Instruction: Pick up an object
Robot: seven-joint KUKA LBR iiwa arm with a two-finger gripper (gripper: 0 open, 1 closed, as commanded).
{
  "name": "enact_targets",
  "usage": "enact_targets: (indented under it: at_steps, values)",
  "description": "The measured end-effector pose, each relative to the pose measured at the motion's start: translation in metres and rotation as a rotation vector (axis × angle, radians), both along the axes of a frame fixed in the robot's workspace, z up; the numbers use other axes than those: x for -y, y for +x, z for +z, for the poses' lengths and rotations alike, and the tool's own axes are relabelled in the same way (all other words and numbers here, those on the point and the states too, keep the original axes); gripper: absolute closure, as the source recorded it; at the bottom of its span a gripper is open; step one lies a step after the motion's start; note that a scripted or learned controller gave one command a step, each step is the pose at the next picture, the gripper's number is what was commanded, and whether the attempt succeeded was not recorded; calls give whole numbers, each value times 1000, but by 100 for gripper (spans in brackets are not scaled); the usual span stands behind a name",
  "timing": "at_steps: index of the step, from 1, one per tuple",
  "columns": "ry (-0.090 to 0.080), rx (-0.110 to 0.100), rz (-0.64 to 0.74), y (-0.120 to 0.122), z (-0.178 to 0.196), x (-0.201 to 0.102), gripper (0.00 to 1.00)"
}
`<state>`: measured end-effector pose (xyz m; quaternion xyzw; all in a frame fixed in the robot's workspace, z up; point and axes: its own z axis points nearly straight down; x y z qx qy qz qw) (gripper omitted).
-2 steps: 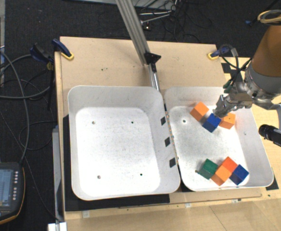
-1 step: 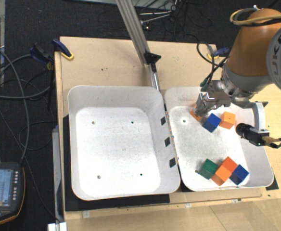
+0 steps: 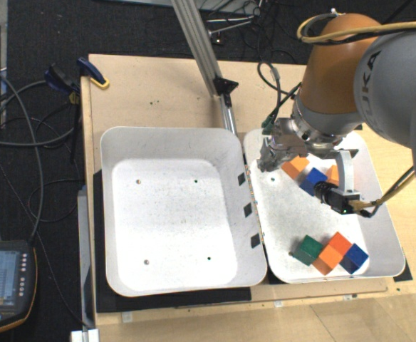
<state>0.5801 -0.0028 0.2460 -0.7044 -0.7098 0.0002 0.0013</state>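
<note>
My gripper hangs low over the far left part of the right bin, just left of an orange block. A blue block lies against that orange block, and another orange piece peeks out behind it, partly hidden by the wrist. At the bin's near right corner a green block, an orange block and a blue block sit bunched together. Nothing is visibly held.
The left bin lies beside the right one, their rims touching. A slanted metal rod runs down to the bins' far edge. Cables trail from the wrist over the right bin. A pendant lies at the lower left.
</note>
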Motion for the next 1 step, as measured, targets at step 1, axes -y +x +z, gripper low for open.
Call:
enact_targets:
  at_steps: [1]
  values:
    - [0,5,1,15,5,-49,100]
